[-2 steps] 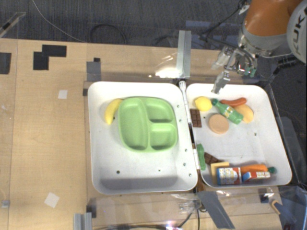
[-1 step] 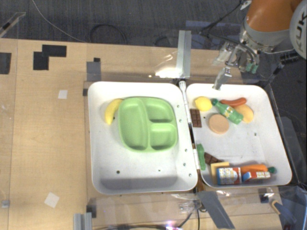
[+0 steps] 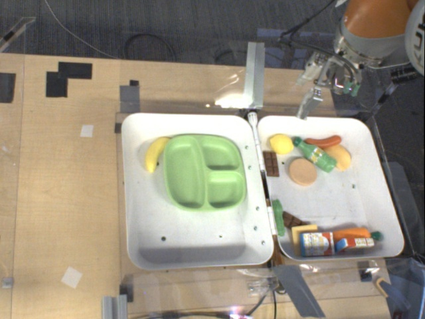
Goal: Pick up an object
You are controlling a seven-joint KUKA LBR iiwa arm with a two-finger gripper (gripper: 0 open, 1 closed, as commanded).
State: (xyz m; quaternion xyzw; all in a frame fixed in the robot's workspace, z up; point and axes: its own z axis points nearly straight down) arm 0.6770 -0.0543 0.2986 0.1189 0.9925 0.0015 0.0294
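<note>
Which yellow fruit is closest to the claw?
The lemon in the right bin, beside the green bottle. The banana lies far off in the left bin; the claw hangs above the right bin's top edge.

Right bin (image 3: pixel 372 178) middle open, toys crowding far and near ends

In the right shallow white bin (image 3: pixel 372 178) we see a yellow lemon (image 3: pixel 281 143) at ten o'clock, touching a green plastic bottle (image 3: pixel 315 154) lying tilted. At twelve o'clock lies a red sausage (image 3: pixel 324 140), beside an orange fruit (image 3: pixel 340 157). A tan round disc (image 3: pixel 303 172) sits below the bottle. At six o'clock lie a printed carton (image 3: pixel 315 242) and an orange carrot (image 3: pixel 355 233).
</note>
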